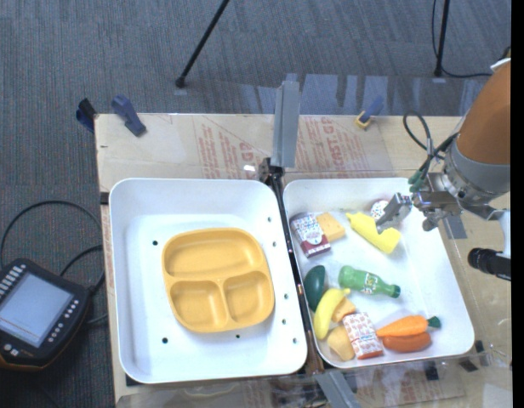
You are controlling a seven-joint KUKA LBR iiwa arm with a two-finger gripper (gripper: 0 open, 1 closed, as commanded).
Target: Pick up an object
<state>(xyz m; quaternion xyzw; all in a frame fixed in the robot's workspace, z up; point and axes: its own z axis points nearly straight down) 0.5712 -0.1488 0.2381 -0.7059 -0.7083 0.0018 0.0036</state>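
Gripper (393, 213) hovered over right bin (453, 279), beside yellow wedge-shaped toy (374, 232); finger opening could not be told; nothing seen held. Best approach, likely: centre over toy, descend straight, avoid nearby round silver item (379, 208). Arm cut off at right; fingers blurred, small.

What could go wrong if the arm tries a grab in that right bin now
The gripper hovers by the yellow wedge, near the bin's back wall, so it may strike the rim. The banana, green pepper and red-white packet lie crowded, so a grasp there could catch a neighbour or slip.
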